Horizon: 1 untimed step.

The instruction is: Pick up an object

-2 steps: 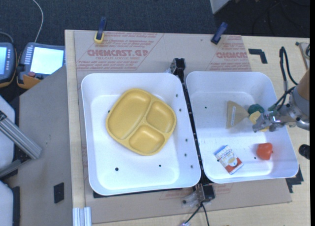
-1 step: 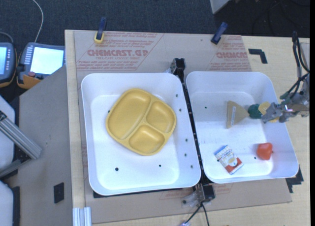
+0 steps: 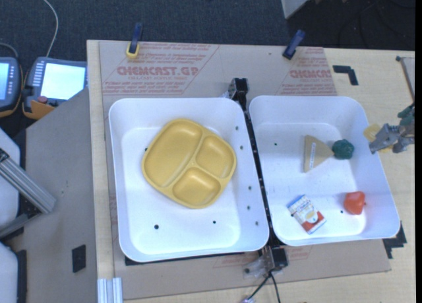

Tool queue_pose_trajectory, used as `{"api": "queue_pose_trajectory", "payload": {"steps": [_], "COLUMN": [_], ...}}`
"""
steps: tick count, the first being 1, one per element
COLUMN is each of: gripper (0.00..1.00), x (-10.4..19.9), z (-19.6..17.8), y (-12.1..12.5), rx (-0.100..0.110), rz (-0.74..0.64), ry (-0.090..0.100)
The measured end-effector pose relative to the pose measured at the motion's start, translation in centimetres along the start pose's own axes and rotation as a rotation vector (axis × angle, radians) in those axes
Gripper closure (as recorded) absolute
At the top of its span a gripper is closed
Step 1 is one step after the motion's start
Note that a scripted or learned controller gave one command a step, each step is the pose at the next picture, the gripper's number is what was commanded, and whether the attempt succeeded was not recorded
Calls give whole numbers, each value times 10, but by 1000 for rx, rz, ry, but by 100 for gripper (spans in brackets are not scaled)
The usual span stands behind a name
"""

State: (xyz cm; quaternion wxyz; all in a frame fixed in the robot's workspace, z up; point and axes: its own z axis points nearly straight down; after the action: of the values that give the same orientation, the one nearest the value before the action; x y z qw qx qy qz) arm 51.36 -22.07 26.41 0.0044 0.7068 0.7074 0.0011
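The right bin (image 3: 290,107) holds several small objects. A beige wedge (image 3: 315,153) lies near its middle, with a dark green round object (image 3: 342,149) touching its right side. Toward the front right corner sits a red rounded object (image 3: 355,202), and a small white, blue and red carton (image 3: 306,214) lies at the front. In the left bin (image 3: 125,163) rests a yellow divided plate (image 3: 190,162). My gripper (image 3: 394,136) is at the view's right edge, just outside the right bin's right rim and to the right of the green object. Nothing is seen in its grasp.
Both bins stand on a brown board (image 3: 198,67) fixed with a yellow-blue clamp (image 3: 134,41) and a blue clamp (image 3: 293,44) at the back. A black bracket (image 3: 239,88) sits between the bins at the back. Screens (image 3: 59,80) stand off the bench at the left.
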Motion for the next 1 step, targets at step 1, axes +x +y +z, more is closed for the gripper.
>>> {"api": "queue_pose_trajectory", "payload": {"steps": [1], "gripper": [100], "x": [53], "z": [14], "y": [-5], "rx": [10], "rz": [-2], "ry": [6]}}
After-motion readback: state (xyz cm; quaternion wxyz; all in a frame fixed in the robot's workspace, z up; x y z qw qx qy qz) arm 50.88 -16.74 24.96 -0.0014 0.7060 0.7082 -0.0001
